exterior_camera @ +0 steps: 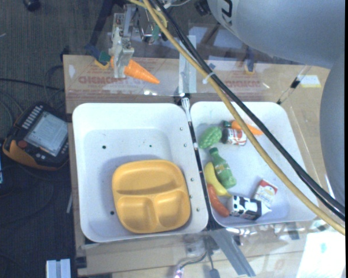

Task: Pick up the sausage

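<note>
The sausage [218, 201], short and reddish, lies at the front left of the right bin [281, 116], touching the lower end of a yellow banana [213, 179]. My gripper [124, 62] hangs far from it, above the bench's back edge behind the left bin [92, 126]. It is shut on an orange carrot [142, 73], which sticks out to the right of the fingers with its tip pointing right and down. A small orange and green bit shows to the left of the fingers.
A yellow divided tray [151, 194] lies in the left bin. The right bin also holds a green bottle [222, 168], a green leafy toy [210, 136], a red can [235, 134], a black-and-white carton [245, 207] and a red-and-white carton [266, 191]. Cables cross above the right bin.
</note>
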Available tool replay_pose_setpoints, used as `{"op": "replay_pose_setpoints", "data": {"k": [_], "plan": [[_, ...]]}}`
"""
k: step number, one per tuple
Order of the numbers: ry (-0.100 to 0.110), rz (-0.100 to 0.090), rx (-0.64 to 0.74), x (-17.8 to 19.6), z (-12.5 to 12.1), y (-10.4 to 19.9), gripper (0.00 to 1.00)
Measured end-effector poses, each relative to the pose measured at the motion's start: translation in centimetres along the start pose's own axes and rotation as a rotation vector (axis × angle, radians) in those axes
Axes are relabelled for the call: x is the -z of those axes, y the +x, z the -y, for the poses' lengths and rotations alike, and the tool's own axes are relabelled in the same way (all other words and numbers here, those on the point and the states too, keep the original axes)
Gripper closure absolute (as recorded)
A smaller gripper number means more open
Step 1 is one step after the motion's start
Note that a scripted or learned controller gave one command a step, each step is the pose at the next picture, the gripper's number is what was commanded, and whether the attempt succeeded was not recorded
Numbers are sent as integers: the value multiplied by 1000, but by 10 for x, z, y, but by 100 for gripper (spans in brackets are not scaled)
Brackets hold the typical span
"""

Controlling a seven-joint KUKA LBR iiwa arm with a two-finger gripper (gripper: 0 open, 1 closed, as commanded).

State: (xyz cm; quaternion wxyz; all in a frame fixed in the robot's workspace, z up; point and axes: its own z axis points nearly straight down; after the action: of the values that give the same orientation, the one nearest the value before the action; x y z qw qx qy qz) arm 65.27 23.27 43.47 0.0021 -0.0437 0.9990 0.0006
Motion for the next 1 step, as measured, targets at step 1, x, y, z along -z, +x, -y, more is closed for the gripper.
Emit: {"op": "replay_pose_setpoints", "data": {"k": [1], "plan": [[-2, 0, 677, 0, 90, 2, 100]]}}
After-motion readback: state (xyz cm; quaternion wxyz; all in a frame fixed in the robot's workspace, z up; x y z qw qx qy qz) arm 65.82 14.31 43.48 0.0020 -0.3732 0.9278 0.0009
